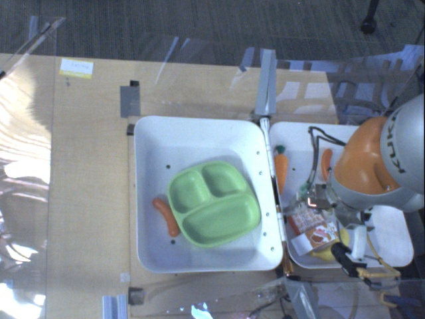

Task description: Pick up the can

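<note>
Approach step. Grey arm with orange band (364, 161) hangs over the right white bin (392, 241); its gripper (317, 201) sits just above the red-labelled can (313, 228), grip state unclear. Next: confirm alignment, descend, close.

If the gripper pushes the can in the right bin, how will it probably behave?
The can seems to lie on its side in the right bin, so it may roll. Its printed label looks smooth, perhaps slippery. It sits against a yellow item, which could stop it moving.
</note>
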You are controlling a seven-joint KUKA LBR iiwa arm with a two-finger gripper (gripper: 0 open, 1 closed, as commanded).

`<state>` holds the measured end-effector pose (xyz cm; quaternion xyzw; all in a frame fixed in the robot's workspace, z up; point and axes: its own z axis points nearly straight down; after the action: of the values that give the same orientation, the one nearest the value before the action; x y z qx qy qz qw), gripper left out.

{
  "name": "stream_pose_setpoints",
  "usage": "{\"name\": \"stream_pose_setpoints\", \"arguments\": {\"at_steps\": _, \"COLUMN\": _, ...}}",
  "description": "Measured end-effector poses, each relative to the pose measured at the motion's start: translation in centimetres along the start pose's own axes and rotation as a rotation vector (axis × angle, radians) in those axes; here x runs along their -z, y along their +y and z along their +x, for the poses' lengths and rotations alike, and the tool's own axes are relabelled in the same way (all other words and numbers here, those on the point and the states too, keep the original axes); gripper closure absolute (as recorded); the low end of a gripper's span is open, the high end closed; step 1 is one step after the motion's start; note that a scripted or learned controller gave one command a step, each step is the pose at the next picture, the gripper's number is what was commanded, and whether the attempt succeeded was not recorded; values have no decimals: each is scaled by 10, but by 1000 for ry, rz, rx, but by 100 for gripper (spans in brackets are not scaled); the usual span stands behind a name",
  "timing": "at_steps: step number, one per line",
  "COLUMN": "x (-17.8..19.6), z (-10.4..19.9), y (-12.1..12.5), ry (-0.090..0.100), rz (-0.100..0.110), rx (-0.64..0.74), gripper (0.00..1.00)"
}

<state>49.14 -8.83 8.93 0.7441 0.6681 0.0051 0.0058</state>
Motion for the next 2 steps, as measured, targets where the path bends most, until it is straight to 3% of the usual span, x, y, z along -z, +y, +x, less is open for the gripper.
{"name": "stream_pose_setpoints", "arguments": {"at_steps": 1, "x": -3, "z": -53, "y": 86, "ry": -3, "rz": 6, "rx": -275, "gripper": 0}}
{"name": "stream_pose_setpoints", "arguments": {"at_steps": 2, "x": 15, "z": -93, "y": 148, "ry": -3, "rz": 10, "rx": -255, "gripper": 0}}
